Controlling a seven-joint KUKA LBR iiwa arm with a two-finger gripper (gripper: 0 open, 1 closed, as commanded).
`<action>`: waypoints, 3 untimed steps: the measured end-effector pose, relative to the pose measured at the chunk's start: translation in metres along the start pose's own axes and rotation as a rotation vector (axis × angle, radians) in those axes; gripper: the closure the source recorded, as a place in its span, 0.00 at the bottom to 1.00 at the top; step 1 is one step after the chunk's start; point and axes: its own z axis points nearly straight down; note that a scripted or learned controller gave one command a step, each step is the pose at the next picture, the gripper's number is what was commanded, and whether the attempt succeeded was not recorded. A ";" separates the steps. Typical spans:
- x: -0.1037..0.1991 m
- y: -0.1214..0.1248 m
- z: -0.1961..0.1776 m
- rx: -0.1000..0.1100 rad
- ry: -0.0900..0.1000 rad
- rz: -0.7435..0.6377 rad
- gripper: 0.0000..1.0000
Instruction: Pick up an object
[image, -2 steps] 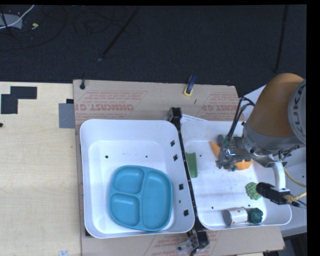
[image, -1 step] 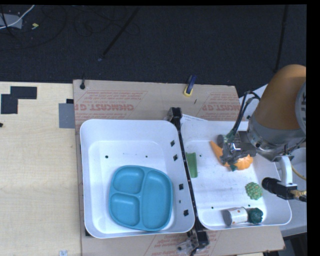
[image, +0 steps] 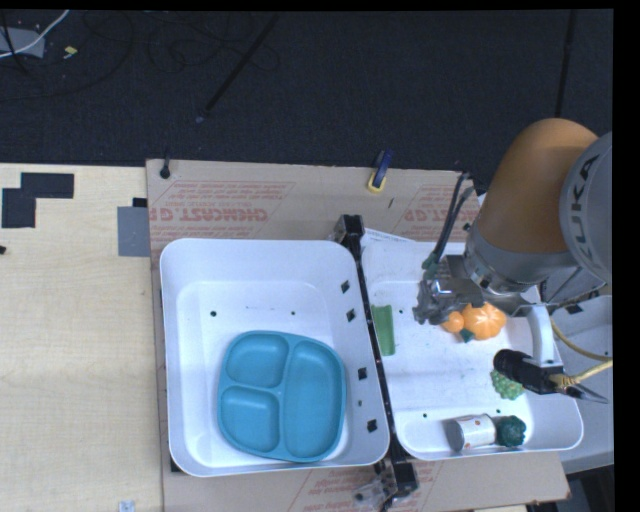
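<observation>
Two shallow white bins sit side by side on a sheet of brown cardboard (image: 250, 205), whose red print, read upside down, looks like "CHEMCAST GP". The left bin (image: 170, 300) holds a light blue plastic plate with three compartments (image: 282, 395), lying flat toward the near wall. In the right bin (image: 440, 375), a flat green strip (image: 384, 330) lies along the left wall. A rounded orange toy with a lumpy surface (image: 480, 320) rests near the middle, and this is the object closest to the gripper. A small green knobbly piece (image: 505, 387) lies toward the right wall. A short white cylinder with a red band (image: 472, 432) lies on its side at the near wall, touching a dark green ball (image: 512, 431). The grey and orange arm (image: 540, 200), showing the letters "UK", reaches in from the right. Its gripper (image: 435, 305) hangs low, just left of the orange toy. How far open it stands and whether it holds anything, I cannot tell.
</observation>
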 end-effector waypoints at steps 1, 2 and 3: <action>-0.004 -0.003 0.020 0.004 -0.002 0.005 1.00; -0.001 0.006 0.019 0.001 -0.001 0.004 1.00; -0.004 0.008 0.002 0.000 -0.001 0.003 1.00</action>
